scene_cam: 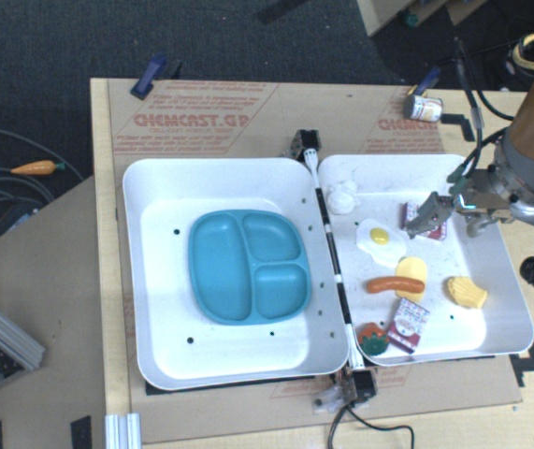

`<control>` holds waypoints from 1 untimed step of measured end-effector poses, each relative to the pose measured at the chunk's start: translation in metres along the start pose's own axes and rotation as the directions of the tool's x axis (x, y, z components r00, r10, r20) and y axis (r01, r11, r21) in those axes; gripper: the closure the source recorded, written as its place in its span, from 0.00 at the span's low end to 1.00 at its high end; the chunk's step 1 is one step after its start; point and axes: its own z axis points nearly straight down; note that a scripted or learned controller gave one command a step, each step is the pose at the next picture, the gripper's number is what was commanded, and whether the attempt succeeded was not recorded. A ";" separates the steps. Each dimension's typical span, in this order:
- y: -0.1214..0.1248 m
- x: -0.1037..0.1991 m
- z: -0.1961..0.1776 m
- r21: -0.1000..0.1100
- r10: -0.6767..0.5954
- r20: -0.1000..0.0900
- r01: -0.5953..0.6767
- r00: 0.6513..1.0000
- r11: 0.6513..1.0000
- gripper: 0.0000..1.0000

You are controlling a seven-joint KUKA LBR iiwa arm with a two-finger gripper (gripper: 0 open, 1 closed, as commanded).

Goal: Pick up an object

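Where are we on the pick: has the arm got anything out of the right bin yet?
Not yet. Done: the gripper has reached into the right bin, over a small dark red item. In hand: nothing visibly held. Left: the grasp and lift. The fried egg, sausage, yellow piece and snack packet lie on the bin floor, and the blue divided plate sits in the left bin.
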 end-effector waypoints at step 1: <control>-0.015 -0.029 0.198 -0.002 0.000 0.001 0.000 1.000 1.000 0.00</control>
